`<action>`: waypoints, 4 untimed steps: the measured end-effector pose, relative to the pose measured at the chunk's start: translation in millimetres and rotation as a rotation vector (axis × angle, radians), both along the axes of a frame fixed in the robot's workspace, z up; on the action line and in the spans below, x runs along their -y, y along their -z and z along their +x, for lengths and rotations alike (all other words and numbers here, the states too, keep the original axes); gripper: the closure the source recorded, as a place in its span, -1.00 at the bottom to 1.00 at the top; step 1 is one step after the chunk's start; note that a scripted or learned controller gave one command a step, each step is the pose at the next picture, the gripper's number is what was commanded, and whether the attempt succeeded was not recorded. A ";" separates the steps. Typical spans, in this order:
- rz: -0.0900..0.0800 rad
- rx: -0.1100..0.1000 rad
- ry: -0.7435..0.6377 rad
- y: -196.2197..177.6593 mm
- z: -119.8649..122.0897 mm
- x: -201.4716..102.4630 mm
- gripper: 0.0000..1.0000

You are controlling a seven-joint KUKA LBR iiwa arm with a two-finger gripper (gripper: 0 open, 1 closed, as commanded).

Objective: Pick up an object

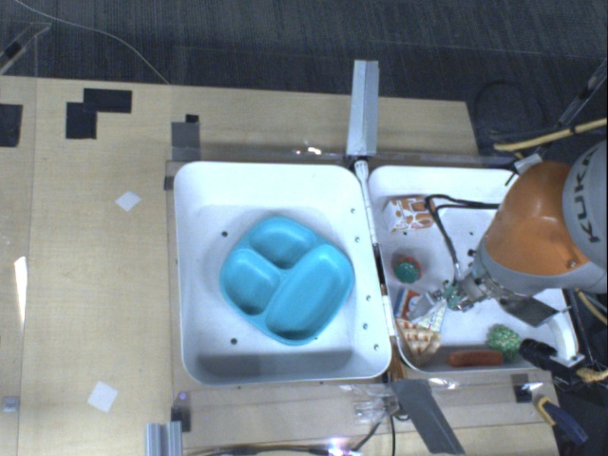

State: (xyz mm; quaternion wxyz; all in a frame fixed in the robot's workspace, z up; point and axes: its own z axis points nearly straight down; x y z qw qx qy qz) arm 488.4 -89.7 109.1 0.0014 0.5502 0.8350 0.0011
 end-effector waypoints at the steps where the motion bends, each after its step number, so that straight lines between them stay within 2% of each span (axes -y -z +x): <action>1: -0.002 0.021 -0.311 14.4 7.5 0.5 -1.00; 2: -0.012 0.037 -0.307 1.5 12.5 3.8 1.00; 3: -0.005 0.032 -0.139 13.2 10.8 0.2 1.00; 4: 0.002 0.027 0.102 14.6 8.6 3.7 1.00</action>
